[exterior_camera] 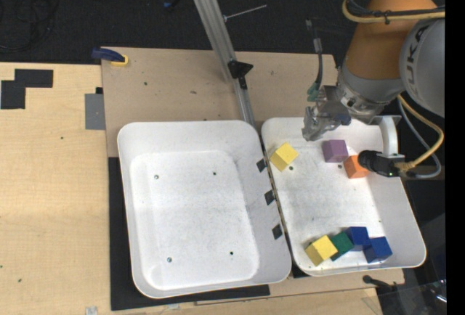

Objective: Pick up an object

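The gripper (314, 129) is hanging over the far edge of the right bin (407, 230), near the bin's back left part, and its fingers are showing as a dark grey cluster pointing down and slightly left; whether they are apart or together cannot be told from this slant, and nothing is showing between them. The tip is sitting apart from every block, with bare white floor beneath it. The purple block (335, 151) is lying just to the right of the tip, close but not touching, its faces roughly square with no clear long axis, its edges running nearly parallel to the bin's sides. An orange block (354, 166) is resting just beside the purple one, on its near right. A yellow block (284, 156) is sitting tilted on a corner near the bin's left wall. Along the near wall a second yellow block (320, 250), a green block (340, 243) and two blue blocks (368, 243) are crowding together. The left bin (145, 139) is standing alongside.
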Motion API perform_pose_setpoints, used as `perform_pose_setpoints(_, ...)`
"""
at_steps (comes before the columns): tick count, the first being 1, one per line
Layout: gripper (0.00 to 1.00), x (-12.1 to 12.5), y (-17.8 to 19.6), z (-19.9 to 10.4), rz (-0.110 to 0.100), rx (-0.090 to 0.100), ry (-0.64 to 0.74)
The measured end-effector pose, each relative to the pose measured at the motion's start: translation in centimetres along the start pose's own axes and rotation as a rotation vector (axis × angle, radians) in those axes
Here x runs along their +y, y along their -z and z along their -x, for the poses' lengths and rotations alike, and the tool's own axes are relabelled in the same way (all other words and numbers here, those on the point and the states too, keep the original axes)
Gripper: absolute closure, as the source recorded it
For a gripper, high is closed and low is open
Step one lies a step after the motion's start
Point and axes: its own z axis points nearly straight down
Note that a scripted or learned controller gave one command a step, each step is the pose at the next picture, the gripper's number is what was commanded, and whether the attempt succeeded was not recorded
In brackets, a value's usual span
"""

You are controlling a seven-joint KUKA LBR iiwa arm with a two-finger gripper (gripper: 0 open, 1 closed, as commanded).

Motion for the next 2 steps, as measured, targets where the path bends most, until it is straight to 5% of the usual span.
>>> perform_pose_setpoints(2, 1.00, -3.9, 0.3, -10.7, -0.002, -0.001, 0.000)
